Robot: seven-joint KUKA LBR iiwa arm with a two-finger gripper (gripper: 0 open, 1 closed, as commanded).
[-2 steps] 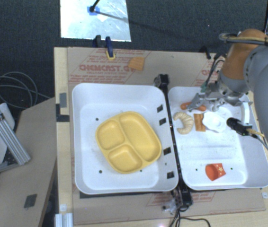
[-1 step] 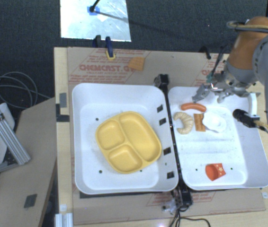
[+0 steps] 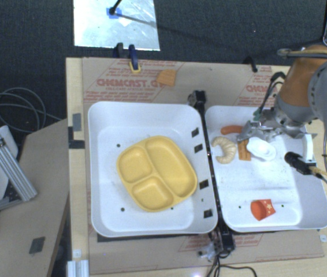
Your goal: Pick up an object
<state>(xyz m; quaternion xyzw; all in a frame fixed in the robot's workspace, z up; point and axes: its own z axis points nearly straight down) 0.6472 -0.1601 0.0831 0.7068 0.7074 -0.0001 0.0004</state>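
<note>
My gripper (image 3: 260, 133) hangs low over the upper part of the right bin (image 3: 281, 184), reaching in from the right. Directly below it lies a white rounded object (image 3: 261, 149). Just to its left are a small orange stick-shaped piece (image 3: 230, 130), a tan croissant (image 3: 226, 149) and a flat orange piece (image 3: 244, 151). A red-orange cup-like object (image 3: 262, 209) lies on its side near the bin's front. From this angle I cannot make out whether anything is in the gripper's grasp.
The left bin (image 3: 103, 154) holds a yellow divided plate (image 3: 156, 172) at its middle. A black divider with clips (image 3: 201, 149) runs between the two bins. Bare floor shows in the middle and right of the right bin.
</note>
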